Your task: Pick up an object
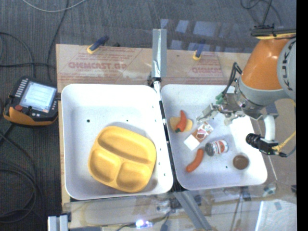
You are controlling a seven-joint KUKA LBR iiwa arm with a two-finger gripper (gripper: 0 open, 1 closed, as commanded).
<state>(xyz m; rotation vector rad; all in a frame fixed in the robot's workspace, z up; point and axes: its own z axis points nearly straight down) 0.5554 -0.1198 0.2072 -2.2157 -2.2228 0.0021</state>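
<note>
On bench (106, 64): two white bins, left (77, 105) holding yellow tray (122, 159) (grey carpet, cables around); fingers (211, 112) unclear.

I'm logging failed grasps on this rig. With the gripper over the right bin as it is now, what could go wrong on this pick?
The gripper hangs just above the small red and white packet, which touches the dark jar with a red label; closing there may nudge both. The orange sausage-shaped toy and the red chilli on a yellow piece lie close by, so a sweep could scatter them.
</note>
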